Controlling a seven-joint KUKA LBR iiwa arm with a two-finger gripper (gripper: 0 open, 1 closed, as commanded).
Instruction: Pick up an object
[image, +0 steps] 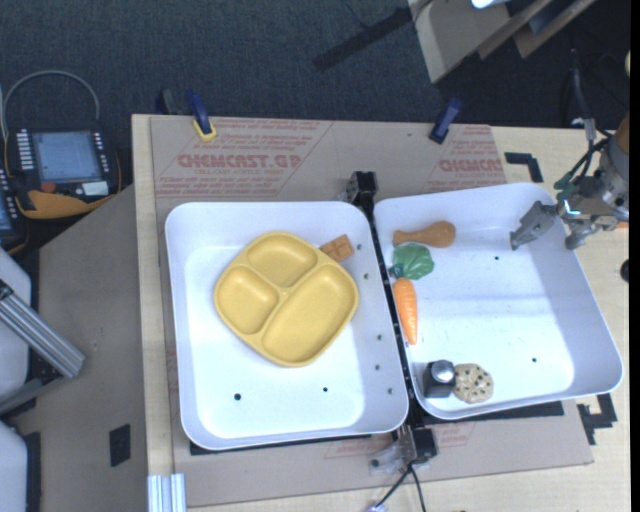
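Note:
My gripper (552, 232) hangs over the far right corner of the right bin (530, 320), open, with nothing between its fingers. Along this bin's left side lie a brown drumstick (425, 235), a green leafy piece (413, 261) and an orange carrot (405, 308). At its near left corner a chip cookie (471, 382) rests beside a small grey round object (440, 376). All of these are well to the left of the gripper.
The left bin (200, 330) holds a yellow three-part plate (287, 297) with a small brown block (338, 247) at its far right edge. A dark divider (385, 300) runs between the bins. A pendant with a screen (62, 165) sits far left.

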